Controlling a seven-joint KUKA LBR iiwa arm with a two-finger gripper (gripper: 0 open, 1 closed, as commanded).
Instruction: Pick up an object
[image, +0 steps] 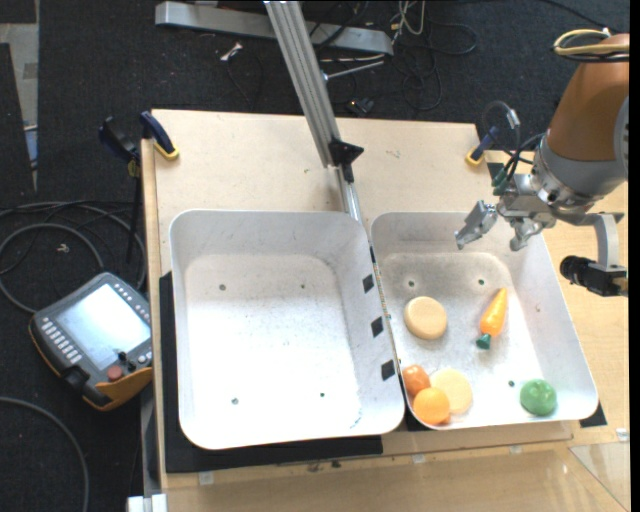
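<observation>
The toy carrot (493, 312) lies in the right bin (560, 300), open floor around it, a smooth cream disc (426, 318) near its left. 3 rounded pieces crowd the front-left corner; a green ball (538, 397) sits front-right. The gripper (499, 229) hovers over the back rim, jaws apart, holding nothing.

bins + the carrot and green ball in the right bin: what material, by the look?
Bins: thin white moulded plastic or coated sheet, matte, speckled with scuffs; rounded corners suggest forming.
Carrot: probably toy plastic, uniform orange with a dark green stub, smooth.
Green ball: likely plastic or rubber, even colour with a soft highlight; too small to tell which.
</observation>
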